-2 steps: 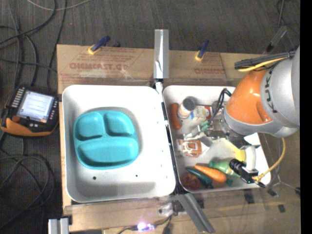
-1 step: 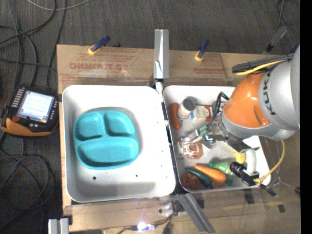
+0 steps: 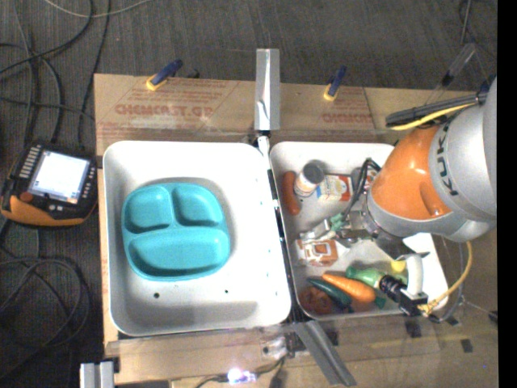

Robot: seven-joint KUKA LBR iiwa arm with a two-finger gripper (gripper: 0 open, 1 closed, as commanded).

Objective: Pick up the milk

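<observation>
Even, fairly bright overhead light. White bins [image 3: 113,241] near blown out, left one glaring along rim. Soft shadow around teal tray [image 3: 178,229]. Small bright glare spot at bottom edge, near counter [image 3: 202,107] front. Dark floor [image 3: 121,23] underexposed, cables barely legible. Overall soft focus, coarse resolution; small items in right bin smeared, labels unreadable.

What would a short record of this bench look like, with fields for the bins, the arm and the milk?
left bin: holds a turquoise divided tray
right bin: crowded with toy food, including a carrot and a small bottle
arm: reaches in from the right, low over the right bin
gripper: among the items, grasp unclear
milk: cannot be picked out with certainty in the clutter
</observation>
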